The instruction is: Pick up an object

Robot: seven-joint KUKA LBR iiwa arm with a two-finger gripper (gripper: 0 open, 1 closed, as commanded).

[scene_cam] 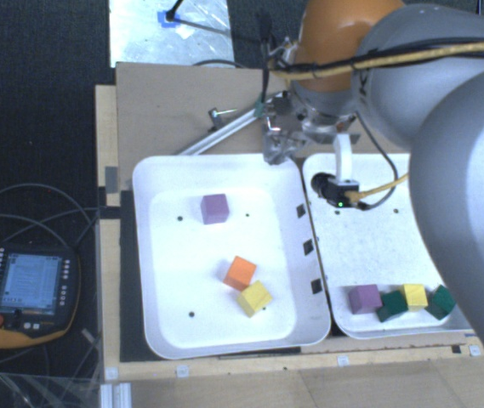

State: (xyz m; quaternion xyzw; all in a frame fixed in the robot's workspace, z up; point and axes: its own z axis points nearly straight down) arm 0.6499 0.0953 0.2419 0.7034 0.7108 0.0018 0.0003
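The purple cube (pixel 214 208) is sitting alone in the upper middle of the left bin (pixel 150 228), flat on the white floor with open space on every side, and it is looking like the easiest pick on offer. Below it, the orange cube (pixel 241 271) and the yellow cube (pixel 255 298) are lying corner to corner, touching or very nearly so. That is making them the more awkward pair.

Over in the right bin (pixel 378 236), a cluster of cubes (pixel 390 305) is crowding along the lower rim, packed side by side.

The claw (pixel 278 150) is hovering at the upper edge of the frame's centre, over the far rims where the two bins meet, and nothing is showing in its grip. I cannot tell whether it is released or clenched, as the wrist is blocking the view.

So we are looking at the approach step, with no object lifted yet. By my reading, the next move is calling for a swing toward the lower left, centring above the purple cube. From there it would be descending straight, keeping clear of the bin wall above the tabletop (pixel 182 109).
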